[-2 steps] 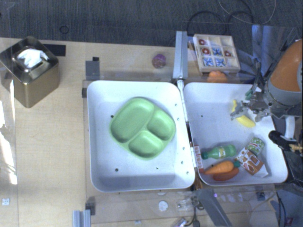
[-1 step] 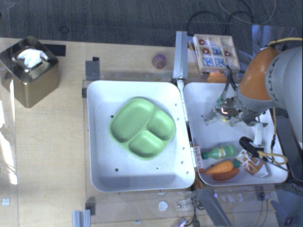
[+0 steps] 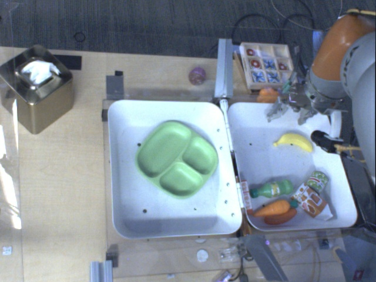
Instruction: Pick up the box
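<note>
**Gripper spread and unladen at the far edge of the right bin; box lies at the near corner**

The two-finger gripper (image 3: 288, 114) hangs over the far rim of the right-hand shallow white bin (image 3: 346, 216). Its metal fingers (image 3: 272, 114) point down and stand apart with nothing between them. The grey arm with its orange band (image 3: 339, 43) reaches in from the right, its wrist bent down toward the bin; the rest of the arm is cut off by the frame's edge.

The small white and red-brown carton box (image 3: 309, 201) lies tilted in the near right corner of that bin, well apart from the gripper. Its printing is too small to read. A green-labelled can (image 3: 318, 181) sits just beside it, its label likewise unreadable.

A yellow banana (image 3: 293, 141) lies near the gripper. Nearer the front are a green plastic bottle (image 3: 271, 188) and an orange carrot (image 3: 274, 207), with a red thing partly hidden under the carrot.

Beyond the rim, a patterned board of red and blue squares (image 3: 264, 64) lies flat.

The left-hand white bin (image 3: 126, 216) holds a green divided plate (image 3: 177, 157).
</note>
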Tool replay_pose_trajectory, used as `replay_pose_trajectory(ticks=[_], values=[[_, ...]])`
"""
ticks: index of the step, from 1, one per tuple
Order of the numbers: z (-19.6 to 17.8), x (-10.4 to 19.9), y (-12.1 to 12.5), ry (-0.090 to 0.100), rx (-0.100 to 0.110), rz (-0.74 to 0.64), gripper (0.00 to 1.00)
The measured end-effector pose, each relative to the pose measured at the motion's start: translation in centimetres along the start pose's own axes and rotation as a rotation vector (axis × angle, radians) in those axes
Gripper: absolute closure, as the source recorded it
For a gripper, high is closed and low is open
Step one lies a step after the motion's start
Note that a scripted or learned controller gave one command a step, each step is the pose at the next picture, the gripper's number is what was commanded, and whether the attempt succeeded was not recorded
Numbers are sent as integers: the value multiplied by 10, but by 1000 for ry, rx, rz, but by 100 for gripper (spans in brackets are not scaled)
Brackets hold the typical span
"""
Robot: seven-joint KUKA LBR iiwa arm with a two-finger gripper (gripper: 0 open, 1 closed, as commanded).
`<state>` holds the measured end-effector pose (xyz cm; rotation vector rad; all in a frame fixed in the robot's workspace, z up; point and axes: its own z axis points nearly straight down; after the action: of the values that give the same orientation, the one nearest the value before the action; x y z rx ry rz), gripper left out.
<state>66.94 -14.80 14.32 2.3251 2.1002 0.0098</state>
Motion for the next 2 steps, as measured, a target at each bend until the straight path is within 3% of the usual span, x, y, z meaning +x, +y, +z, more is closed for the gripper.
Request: replay_pose_trajectory(ticks=[1, 2], values=[[54, 31, -34, 2, 3, -71, 0], [54, 57, -47, 1, 0, 23, 0]])
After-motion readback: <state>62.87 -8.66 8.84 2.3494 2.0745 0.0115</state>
